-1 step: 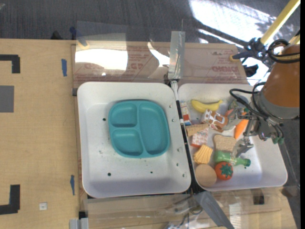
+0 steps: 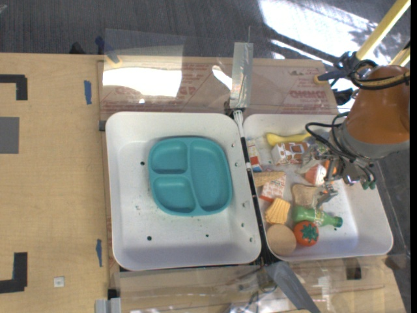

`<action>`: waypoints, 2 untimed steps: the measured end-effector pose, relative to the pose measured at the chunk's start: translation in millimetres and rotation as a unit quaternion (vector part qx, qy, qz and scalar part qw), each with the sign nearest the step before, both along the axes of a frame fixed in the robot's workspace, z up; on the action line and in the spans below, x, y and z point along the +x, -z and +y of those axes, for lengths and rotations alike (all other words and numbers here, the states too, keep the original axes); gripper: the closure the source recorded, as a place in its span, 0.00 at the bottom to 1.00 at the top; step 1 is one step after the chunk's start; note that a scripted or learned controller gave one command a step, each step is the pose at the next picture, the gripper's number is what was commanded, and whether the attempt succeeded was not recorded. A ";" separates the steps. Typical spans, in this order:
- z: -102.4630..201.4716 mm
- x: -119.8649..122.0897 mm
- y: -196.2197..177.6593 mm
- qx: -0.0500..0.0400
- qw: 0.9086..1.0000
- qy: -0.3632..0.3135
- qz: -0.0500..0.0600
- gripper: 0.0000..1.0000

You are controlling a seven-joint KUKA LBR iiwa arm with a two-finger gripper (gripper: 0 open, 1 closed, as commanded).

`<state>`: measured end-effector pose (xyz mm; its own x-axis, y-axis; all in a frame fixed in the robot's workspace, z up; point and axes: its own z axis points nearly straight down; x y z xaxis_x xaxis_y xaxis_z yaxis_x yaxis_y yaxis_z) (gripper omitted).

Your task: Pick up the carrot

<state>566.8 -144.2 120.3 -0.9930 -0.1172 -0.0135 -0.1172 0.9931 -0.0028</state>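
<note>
A small orange piece that looks like the carrot (image 2: 316, 173) lies in the upper middle of the right bin (image 2: 371, 223). It is partly covered by the gripper. My gripper (image 2: 329, 182) hangs low over the bin, right beside and over this orange piece, with the orange-banded wrist (image 2: 380, 113) above it at the right. Cables and the gripper body hide the point of contact, so I cannot see whether anything is held.
The right bin also holds a yellow banana (image 2: 287, 137), a small carton (image 2: 291, 152), a cracker (image 2: 272, 188), a cheese wedge (image 2: 278, 210), a green bottle (image 2: 317, 217), a tomato (image 2: 306, 233) and a tan ball (image 2: 281, 238). A teal divided plate (image 2: 191, 175) lies in the left bin (image 2: 124, 194).
</note>
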 end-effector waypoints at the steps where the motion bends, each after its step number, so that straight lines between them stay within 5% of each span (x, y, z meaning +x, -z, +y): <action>1: -3.8 23.9 25.6 0.000 0.999 0.043 0.001 0.00; 2: -3.5 28.2 11.7 -0.001 0.999 0.043 -0.008 1.00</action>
<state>595.0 -147.7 108.6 -0.9991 -0.0323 -0.0287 -0.0322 0.9995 -0.0063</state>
